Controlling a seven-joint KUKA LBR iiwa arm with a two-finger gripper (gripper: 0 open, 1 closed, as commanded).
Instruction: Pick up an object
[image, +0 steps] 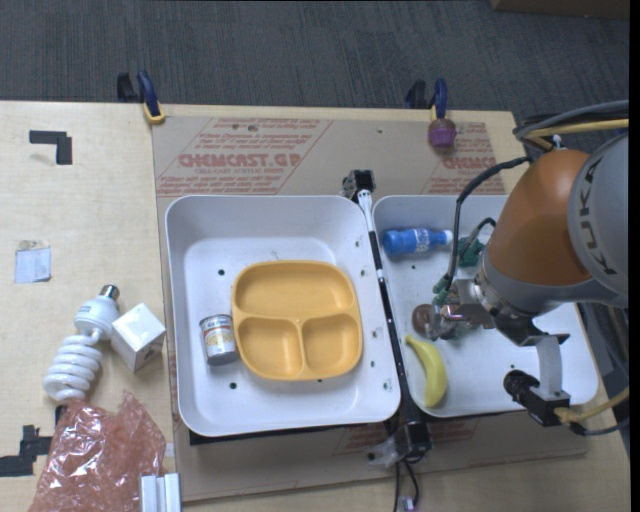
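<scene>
Right bin (392, 300) is tight: bottle (416, 240) at 12 o'clock, banana (431, 370) at 6, open floor between.

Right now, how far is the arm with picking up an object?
Done: the arm has reached into the right bin. In hand: its claw sits low between the blue bottle and the banana; a grasp cannot be confirmed. Left: lifting an object.
</scene>
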